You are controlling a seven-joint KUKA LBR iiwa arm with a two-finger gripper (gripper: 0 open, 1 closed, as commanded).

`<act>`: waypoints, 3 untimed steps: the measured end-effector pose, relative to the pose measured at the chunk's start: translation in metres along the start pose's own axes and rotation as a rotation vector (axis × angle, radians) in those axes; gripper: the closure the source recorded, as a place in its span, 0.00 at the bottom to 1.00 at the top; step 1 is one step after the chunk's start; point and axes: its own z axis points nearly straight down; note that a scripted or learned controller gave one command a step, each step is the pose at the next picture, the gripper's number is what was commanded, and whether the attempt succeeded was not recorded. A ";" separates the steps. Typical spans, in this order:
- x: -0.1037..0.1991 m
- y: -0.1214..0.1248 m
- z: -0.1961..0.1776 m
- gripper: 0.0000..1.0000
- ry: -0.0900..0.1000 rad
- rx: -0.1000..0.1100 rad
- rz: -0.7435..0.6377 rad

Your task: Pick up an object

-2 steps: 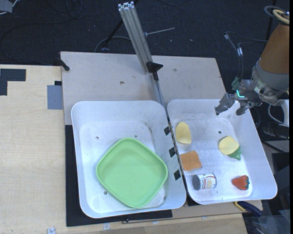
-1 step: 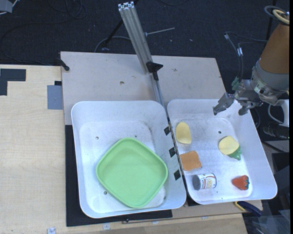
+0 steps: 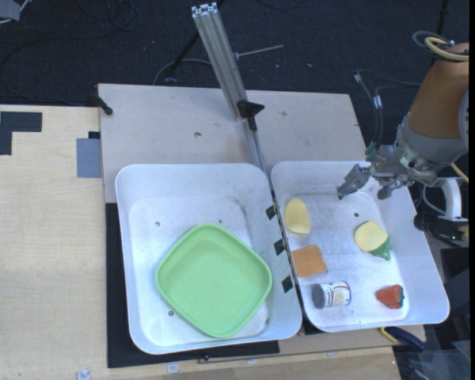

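A: Camera view: what is seen at the gripper [image 3: 372,184]?

B: Its two fingers are seen spread apart, one reaching toward the left at [image 3: 350,185], the other shorter one on the right. Nothing is held between them. The gripper is placed over the upper edge of the right bin [image 3: 427,291], near its back rim, and is carried by the grey arm [image 3: 435,117] with the orange band, which enters from the right.

A: Which objects are found nearest to it?

B: A yellow round piece with a green base [image 3: 371,237] is seen below the gripper, in the right part of the same bin, apart from the fingers. A pale yellow oval piece [image 3: 297,215] lies to the lower left of the gripper, near the wall shared by the two bins.

A: And farther out?

B: An orange square piece [image 3: 309,260] lies just below the pale yellow one. A small can [image 3: 332,294] is laid on its side near the front of the bin, and a red strawberry-like piece [image 3: 390,296] is set to its right. In the left bin [image 3: 142,188] a green square plate [image 3: 214,279] is seen, resting toward the front. Both bins stand on the bench [image 3: 182,125], behind which a slanted metal rail [image 3: 222,54] rises.
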 end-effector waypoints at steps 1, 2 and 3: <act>-0.005 0.002 0.044 0.00 0.000 0.000 0.000; -0.010 0.006 0.090 0.00 0.000 0.001 0.000; -0.011 0.007 0.078 1.00 -0.001 -0.004 0.001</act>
